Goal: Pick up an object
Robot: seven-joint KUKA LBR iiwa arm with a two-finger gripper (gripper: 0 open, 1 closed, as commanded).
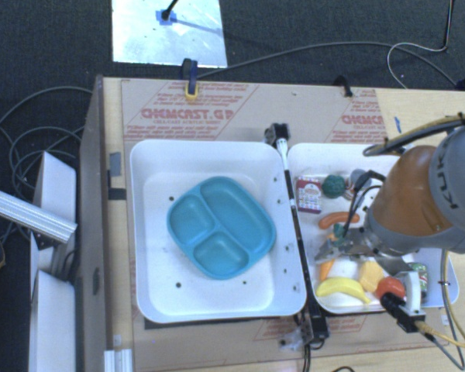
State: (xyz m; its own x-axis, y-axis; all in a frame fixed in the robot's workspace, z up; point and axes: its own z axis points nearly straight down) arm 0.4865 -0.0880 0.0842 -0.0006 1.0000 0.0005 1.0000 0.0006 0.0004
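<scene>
Arm: the grey arm (442, 200) with its orange band reaches in from the right and hangs low over the right bin (314, 157).
Gripper: the gripper (335, 246) sits among the small toy foods near the middle of that bin; whether the jaws are spread or pressed together I cannot tell, as the wrist covers much of them.
Task things: the objects lie crowded in the right bin, with a banana (342, 288) near the front wall, a yellow block (370, 273) just beside it, a red piece (389, 287) to the right, an orange carrot-like piece (335, 220), a dark green ball (335, 184) and a small red-and-white box (309, 193) toward the back.
Left bin: the left bin (151, 208) holds a blue divided plate (221, 227), well apart from the gripper.
Held: nothing is visibly pinched.
Risk: the pieces lie so close that, in my judgement, the jaws may land on two at once or push one aside.
Risk: the rounded banana and ball would probably slip from a shallow pinch.
Risk: a descent near the divider (291, 208) could strike a bin wall.
</scene>
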